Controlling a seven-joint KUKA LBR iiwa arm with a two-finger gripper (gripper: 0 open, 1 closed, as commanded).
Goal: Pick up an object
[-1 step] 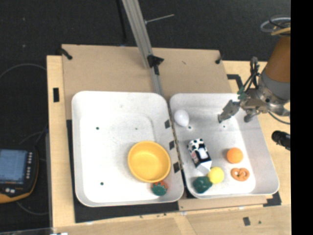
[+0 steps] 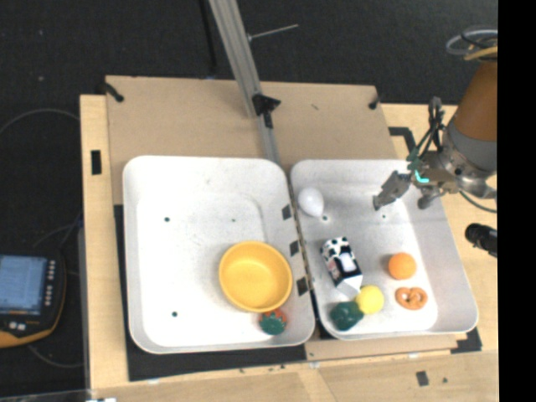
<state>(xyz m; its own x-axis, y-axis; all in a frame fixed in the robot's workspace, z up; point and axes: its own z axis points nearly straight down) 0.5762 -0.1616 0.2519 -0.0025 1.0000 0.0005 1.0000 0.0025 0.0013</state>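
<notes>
A fixed overhead camera looked down at a slant on two shallow white bins set side by side on a bench. The arm reached in from the right, its gripper (image 2: pixel 409 192) hanging over the right bin (image 2: pixel 368 178), near that bin's far right corner. The two fingers stood spread wide apart with nothing between them; one dark finger (image 2: pixel 388 193) pointed down and left toward the bin floor.

No object lay directly beneath the fingers. The loose things sat toward the near edge of the right bin: an orange ball (image 2: pixel 402 265), an orange pretzel-shaped toy (image 2: pixel 410 297), a yellow ball (image 2: pixel 370 300), a dark green toy (image 2: pixel 344 315), and a black-and-white carton (image 2: pixel 341 263) whose long axis ran from the far left toward the near right. A white egg-shaped object (image 2: pixel 311 201) rested against the bin's left wall. The orange ball seemed the nearest candidate, lying nearward of the gripper and roughly in line with it.

The left bin (image 2: pixel 167 191) held a yellow bowl (image 2: pixel 255 275) and a small green and red toy (image 2: pixel 273 322) at its near right corner.

The arm's wrist sat above the bin's right rim, tilted inward.
</notes>
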